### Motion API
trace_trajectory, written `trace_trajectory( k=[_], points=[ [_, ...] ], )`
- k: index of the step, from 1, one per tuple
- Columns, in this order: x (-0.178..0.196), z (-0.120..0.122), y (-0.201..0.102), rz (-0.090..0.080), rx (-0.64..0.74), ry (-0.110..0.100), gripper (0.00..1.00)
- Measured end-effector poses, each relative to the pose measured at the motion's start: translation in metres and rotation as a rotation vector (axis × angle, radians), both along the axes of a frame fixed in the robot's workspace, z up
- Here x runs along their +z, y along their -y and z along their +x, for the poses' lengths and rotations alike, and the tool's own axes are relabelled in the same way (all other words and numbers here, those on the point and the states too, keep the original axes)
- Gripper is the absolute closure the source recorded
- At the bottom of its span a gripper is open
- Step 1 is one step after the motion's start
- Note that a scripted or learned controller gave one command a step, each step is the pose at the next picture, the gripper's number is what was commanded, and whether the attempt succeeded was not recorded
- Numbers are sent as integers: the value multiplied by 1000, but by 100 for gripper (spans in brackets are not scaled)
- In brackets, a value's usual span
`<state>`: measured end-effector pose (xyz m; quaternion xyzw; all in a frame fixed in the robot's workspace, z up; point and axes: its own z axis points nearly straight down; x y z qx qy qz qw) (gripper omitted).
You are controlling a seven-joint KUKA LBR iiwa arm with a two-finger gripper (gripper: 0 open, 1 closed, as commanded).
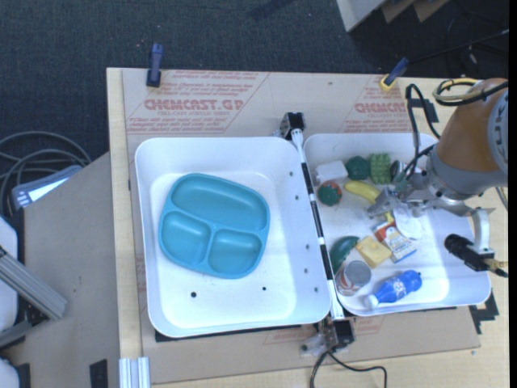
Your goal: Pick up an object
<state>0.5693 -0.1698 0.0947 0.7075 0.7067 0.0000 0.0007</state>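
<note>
We are reaching our gripper (393, 203) down into the right bin (477, 297) by the yellow banana (362, 190) and the small carton (396, 241), nothing is lifted yet, and we cannot tell how wide it is standing.

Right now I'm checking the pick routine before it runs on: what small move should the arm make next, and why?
Probably lower the hand a little, straight down. It hangs in the right bin just above the small carton and yellow block, with nothing visibly held, so a short descent should bring it to them.
</note>
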Motion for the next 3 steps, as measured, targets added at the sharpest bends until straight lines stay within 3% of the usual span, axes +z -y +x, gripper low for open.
trace_trajectory(
  k=[1, 2, 3],
  points=[
    [-10, 50, -23, 0, 2, 1, 0],
    [0, 50, -23, -1, 3, 3, 100],
    [91, 98, -102, 1, 4, 2, 100]
  ],
)
